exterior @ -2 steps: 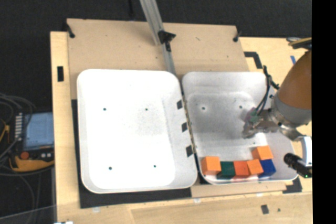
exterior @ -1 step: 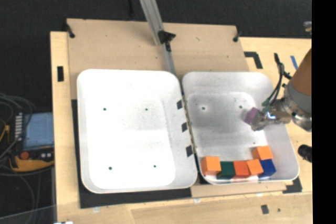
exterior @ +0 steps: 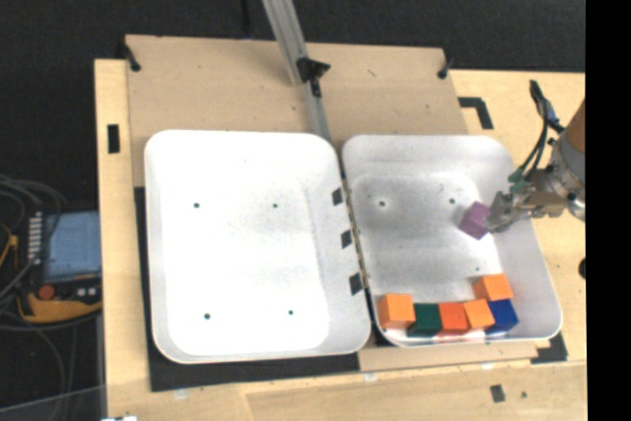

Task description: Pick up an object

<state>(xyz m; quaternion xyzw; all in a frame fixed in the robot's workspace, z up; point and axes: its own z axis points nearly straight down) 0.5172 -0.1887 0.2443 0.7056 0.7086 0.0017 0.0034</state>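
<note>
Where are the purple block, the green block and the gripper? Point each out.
purple block [exterior: 475, 220]: camera view, top face.
green block [exterior: 426, 317]: camera view, top face.
gripper [exterior: 498, 210]: camera view, between fingertips.

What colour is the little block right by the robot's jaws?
Purple, seen in the camera view, in the right bin.

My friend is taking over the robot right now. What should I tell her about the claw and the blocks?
Claw: over the right bin, at its right side, with the purple block at its tip. A firm hold on it can't be confirmed from this view.
Other blocks: bunched along the right bin's near edge, namely orange blocks, a green block and a blue block.
Left bin: sits beside it.
Done: claw has reached the purple block.
Left: get a sure grip and lift it.
</note>
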